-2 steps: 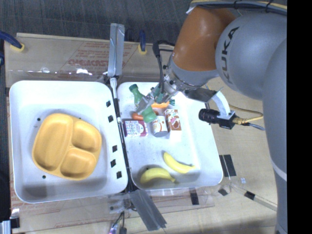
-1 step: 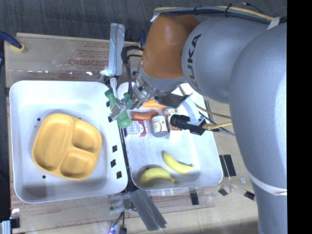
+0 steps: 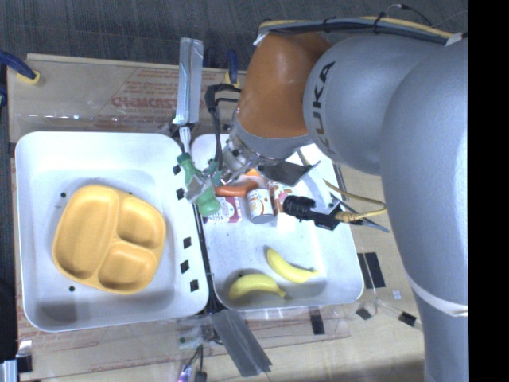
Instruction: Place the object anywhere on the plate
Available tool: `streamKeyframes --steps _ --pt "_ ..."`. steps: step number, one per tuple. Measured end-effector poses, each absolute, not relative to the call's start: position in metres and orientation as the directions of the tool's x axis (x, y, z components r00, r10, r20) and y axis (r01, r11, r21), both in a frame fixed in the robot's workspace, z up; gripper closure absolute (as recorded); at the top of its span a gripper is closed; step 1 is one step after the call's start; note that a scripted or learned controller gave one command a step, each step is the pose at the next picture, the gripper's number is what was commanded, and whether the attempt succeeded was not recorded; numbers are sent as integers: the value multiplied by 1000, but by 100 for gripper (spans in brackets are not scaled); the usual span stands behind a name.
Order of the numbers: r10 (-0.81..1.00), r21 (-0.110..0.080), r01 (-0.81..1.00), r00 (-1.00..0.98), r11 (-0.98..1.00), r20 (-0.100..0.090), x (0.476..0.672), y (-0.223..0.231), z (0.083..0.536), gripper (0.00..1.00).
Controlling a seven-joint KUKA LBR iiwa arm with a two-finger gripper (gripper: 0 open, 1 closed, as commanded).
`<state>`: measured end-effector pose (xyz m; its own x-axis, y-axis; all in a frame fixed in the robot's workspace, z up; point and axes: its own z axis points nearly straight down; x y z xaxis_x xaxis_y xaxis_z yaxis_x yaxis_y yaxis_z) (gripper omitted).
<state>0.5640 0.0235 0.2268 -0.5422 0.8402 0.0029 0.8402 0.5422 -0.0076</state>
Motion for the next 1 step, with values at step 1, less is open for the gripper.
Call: streamKeyframes --steps 1 --pt "751 -4 751 -661 661 1 567 108 222 100"
